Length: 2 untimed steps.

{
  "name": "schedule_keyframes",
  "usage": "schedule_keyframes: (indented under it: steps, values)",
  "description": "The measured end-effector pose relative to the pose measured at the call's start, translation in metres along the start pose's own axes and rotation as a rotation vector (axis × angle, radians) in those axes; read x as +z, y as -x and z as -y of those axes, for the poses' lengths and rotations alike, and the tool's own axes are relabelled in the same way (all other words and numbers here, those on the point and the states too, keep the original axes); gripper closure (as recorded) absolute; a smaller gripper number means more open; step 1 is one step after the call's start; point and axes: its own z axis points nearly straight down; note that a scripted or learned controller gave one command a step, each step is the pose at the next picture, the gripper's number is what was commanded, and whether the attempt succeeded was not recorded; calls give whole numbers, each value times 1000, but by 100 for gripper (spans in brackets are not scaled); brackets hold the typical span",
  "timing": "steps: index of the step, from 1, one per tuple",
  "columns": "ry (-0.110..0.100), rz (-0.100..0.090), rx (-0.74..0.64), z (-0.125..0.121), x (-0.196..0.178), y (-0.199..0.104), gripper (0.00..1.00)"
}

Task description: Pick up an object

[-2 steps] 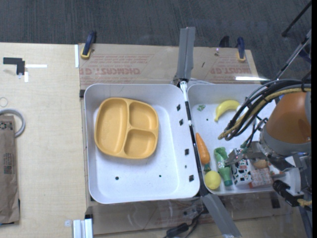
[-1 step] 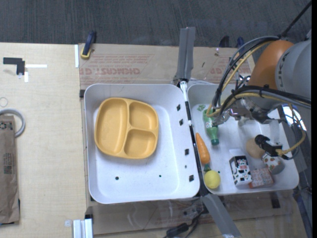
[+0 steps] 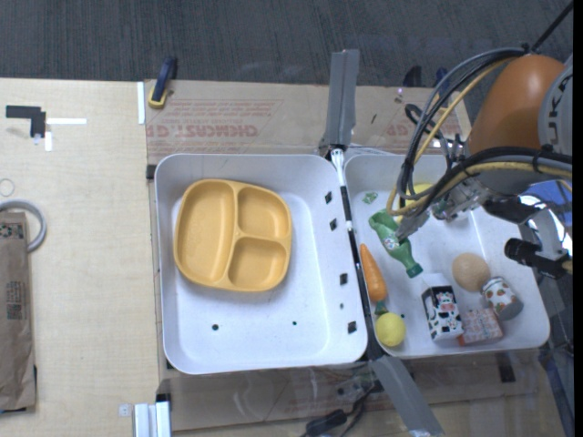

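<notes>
camera view: we see the gripper (image 3: 398, 235) down on the green bottle (image 3: 397, 242) in the right bin (image 3: 537, 330), grip state unclear, nothing lifted yet.

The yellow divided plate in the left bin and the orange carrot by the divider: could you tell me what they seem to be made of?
The yellow three-compartment plate looks like moulded plastic: even colour, rounded edges, matte finish. The small orange carrot also seems plastic, a toy: its colour is uniform and its surface smooth, though it is too small to be sure.

Left white bin (image 3: 182, 335): yellow divided plastic plate (image 3: 232, 235) fills upper part, lower strip free. Right white bin (image 3: 537, 326) crowded; bare floor mid-right.
</notes>
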Motion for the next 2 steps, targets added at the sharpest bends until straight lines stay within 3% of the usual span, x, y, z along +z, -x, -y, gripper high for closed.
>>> schedule_keyframes:
  steps: [1,2]
  values:
    - [1,0,-271,-12,78,16,0]
    - [3,4,-418,-39,16,99,0]
